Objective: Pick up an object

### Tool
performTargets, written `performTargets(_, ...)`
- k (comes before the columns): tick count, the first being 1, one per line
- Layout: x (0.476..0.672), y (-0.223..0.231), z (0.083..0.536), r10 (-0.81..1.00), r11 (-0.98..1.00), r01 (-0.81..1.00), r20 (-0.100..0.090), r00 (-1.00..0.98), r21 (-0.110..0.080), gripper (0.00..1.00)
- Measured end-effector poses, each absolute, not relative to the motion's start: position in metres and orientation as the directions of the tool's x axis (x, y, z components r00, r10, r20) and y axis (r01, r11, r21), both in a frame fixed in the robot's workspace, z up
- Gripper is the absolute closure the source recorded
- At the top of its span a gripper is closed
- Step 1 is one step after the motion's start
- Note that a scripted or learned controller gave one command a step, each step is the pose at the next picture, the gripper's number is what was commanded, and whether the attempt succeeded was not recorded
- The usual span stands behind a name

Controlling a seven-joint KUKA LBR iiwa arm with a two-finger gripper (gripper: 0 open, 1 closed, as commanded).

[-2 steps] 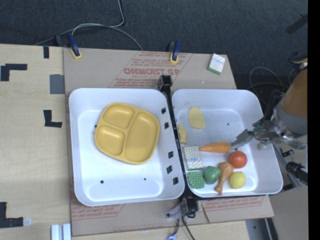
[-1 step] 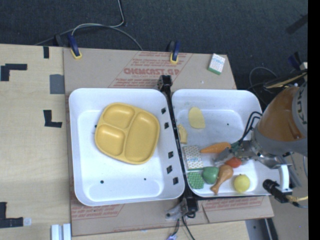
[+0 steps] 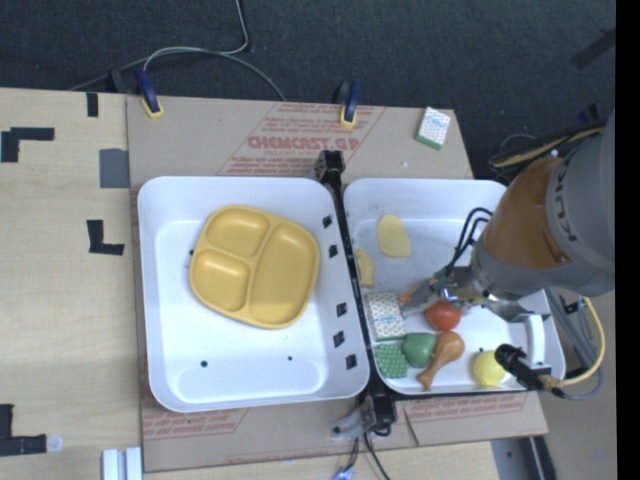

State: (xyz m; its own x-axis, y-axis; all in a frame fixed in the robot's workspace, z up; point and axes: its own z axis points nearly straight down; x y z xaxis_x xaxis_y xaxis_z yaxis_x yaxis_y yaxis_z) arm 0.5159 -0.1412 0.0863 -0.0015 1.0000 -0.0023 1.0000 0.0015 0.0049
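Observation:
The right bin (image 3: 430, 193) holds several toy foods. A red tomato (image 3: 442, 317) lies mid-bin, with a brown drumstick (image 3: 441, 356) and a green piece (image 3: 419, 347) just in front of it. A yellow ball (image 3: 488, 368) sits in the front right corner. A pale yellow piece (image 3: 393, 236) lies toward the back, and a smaller yellow bit (image 3: 364, 268) rests by the left wall. A patterned card (image 3: 386, 315) and a green dotted piece (image 3: 392, 362) lie at the left. My gripper (image 3: 441, 293) hangs low right over the tomato's back edge, reaching in from the right.
The left bin (image 3: 165, 368) carries a yellow divided plate (image 3: 255, 265). A black divider (image 3: 345, 268) runs between the bins. A small green and white box (image 3: 434, 127) lies on the cardboard behind the right bin. Two clamps (image 3: 347, 103) hold the board's back edge.

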Motion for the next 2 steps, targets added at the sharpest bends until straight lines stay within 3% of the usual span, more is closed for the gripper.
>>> performTargets(1, 0.516, -0.141, 0.096, 1.0, 0.002, 1.0, -0.003, -0.002, 0.006, 1.0)
performTargets(2, 0.557, -0.09, 0.207, 1.0, 0.002, 1.0, 0.0, -0.002, 0.001, 1.0)
